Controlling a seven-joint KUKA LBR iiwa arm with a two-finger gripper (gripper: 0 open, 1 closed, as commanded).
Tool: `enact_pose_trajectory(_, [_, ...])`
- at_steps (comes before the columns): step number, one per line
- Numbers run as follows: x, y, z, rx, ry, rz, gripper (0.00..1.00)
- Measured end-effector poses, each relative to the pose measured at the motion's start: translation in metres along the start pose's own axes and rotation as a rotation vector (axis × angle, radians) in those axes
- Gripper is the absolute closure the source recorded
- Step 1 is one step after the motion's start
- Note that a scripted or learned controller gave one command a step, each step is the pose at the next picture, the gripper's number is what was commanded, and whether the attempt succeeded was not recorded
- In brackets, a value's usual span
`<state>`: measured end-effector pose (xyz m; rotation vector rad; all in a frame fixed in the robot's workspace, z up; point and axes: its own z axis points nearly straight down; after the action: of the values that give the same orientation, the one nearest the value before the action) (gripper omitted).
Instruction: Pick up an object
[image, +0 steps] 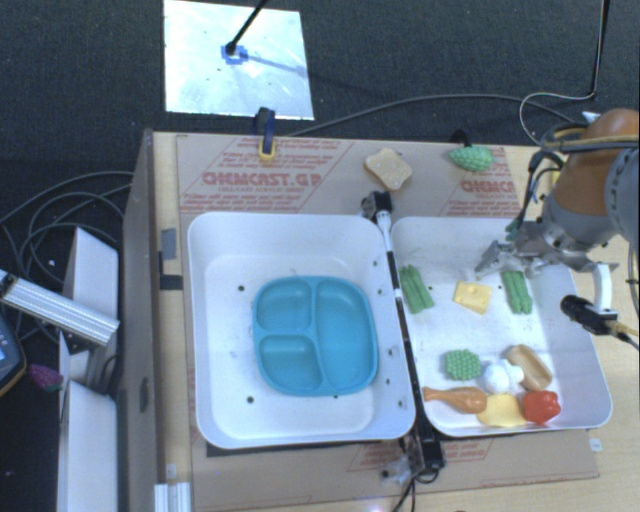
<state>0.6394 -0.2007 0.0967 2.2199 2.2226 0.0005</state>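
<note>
My gripper hangs over the back of the right bin, fingers spread open with nothing between them. Just in front of it lies a ridged green stick. A yellow cheese wedge sits to its left, and another green stick lies near the divider. At the bin's front are a green bumpy piece, a white ball, a tan bun, a red tomato, a yellow piece and a drumstick.
The left bin holds a blue divided plate. Behind the bins, a bread slice and a green bumpy toy lie on the cardboard. Cables run along the bench's back and right.
</note>
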Motion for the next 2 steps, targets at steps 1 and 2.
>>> enact_pose_trajectory(1, [-0.006,-0.007,-0.002,-0.001,-0.001,0.0,0.0])
enact_pose_trajectory(2, [-0.006,-0.015,0.009,-0.009,-0.003,0.0,0.0])
